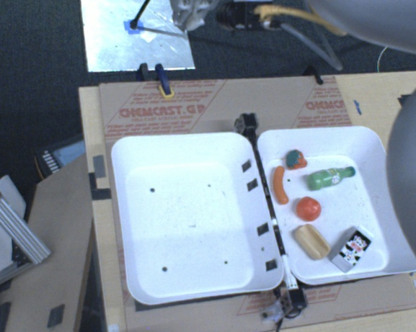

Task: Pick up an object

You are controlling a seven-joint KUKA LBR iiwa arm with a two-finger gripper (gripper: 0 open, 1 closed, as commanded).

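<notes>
The right white bin (pixel 369 147) holds several small objects. An orange sausage (pixel 280 184) lies near its left wall, with an orange and green carrot-like piece (pixel 295 160) above it. A green bottle (pixel 330 178) lies on its side beside a red tomato (pixel 308 208). Lower down are a tan bread roll (pixel 311 241) and a grey carton with a cow pattern (pixel 350 249). My gripper (pixel 193 7) shows at the top edge, blurred, raised high and far back from both bins. Nothing is visibly held in it.
The left white bin (pixel 183 214) sits beside the right one on a cardboard sheet (pixel 188 105). The grey arm (pixel 411 165) covers the right edge and top right corner. A shiny metal plate (pixel 120 32) lies beyond the bench, and an aluminium rail (pixel 10 222) stands at left.
</notes>
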